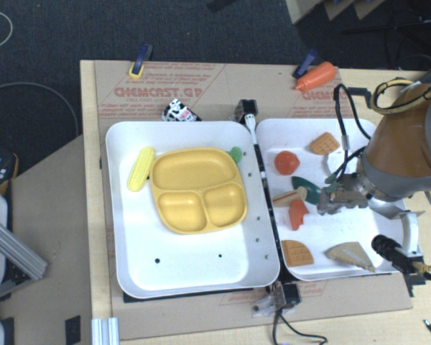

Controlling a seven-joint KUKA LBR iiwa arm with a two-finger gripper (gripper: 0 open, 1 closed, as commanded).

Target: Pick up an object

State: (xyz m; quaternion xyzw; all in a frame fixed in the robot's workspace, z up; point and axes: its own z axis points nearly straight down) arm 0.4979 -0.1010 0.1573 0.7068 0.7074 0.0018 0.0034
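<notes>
**Arm low over the right bin, nothing lifted yet**

The gripper [329, 198] sits low in the right bin [312, 263], its dark tip among the small food toys near the bin's middle. This looks like the approach-and-close step of a pick: no object is raised, and nothing can be seen pinched. Whether the fingers are spread or pressed together cannot be told from this angle, since the wrist covers them.

The likeliest target is the red wedge [297, 213], lying flat on the bin floor just left of the tip, with the dark green piece [306, 190] just above it. The red wedge's long axis runs roughly up and down the view, leaning a little, its narrower end pointing toward the bin's near edge. A clean grip would call for closing across its short width, then a straight lift (the green piece sits close enough to get nudged).

Other toys lie apart: a red tomato [286, 162], a cracker [323, 144], a slice of toast [297, 252] and a tan wedge [352, 254]. The left bin [129, 250] holds a yellow divided plate [201, 171] and a corn cob [140, 168].
</notes>
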